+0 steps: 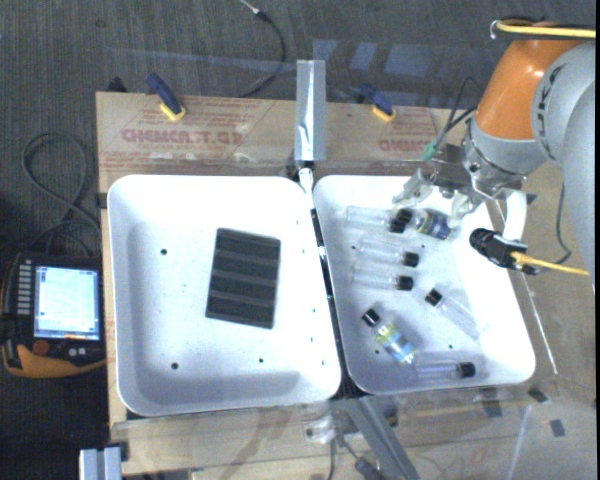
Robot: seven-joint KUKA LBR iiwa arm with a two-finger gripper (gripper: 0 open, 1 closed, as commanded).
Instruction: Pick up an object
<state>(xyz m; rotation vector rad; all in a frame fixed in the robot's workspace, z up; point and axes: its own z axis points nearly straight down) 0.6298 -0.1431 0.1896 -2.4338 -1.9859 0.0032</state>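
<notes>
The right bin holds several clear vials with black caps, among them one near the top, one at the middle and one with a yellow-green label lower down. My gripper hangs over the bin's upper part, open, its fingers spread to either side of a vial with a dark blue end. Nothing sits between the fingers. A black ribbed block lies flat in the left bin.
A metal post rises at the back between the bins. Blue and yellow clamps grip the cardboard backing. A teach pendant lies left of the bench. A black and yellow tool juts from the wrist over the right bin's rim.
</notes>
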